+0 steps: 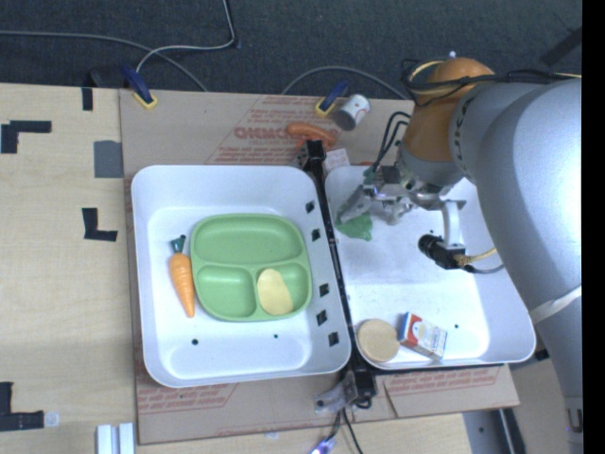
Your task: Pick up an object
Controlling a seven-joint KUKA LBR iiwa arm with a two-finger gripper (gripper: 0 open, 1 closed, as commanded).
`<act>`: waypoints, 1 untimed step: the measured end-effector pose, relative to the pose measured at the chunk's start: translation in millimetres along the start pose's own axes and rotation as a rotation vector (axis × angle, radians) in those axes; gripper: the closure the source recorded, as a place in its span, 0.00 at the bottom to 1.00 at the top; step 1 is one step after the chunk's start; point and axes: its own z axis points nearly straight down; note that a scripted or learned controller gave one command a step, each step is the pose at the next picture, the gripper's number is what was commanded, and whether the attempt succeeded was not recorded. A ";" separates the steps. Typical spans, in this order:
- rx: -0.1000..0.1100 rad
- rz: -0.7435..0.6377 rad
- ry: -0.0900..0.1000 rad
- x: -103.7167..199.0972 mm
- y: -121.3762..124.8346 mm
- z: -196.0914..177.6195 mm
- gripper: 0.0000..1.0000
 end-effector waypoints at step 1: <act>0.001 -0.001 0.001 -1.9 6.0 0.2 0.00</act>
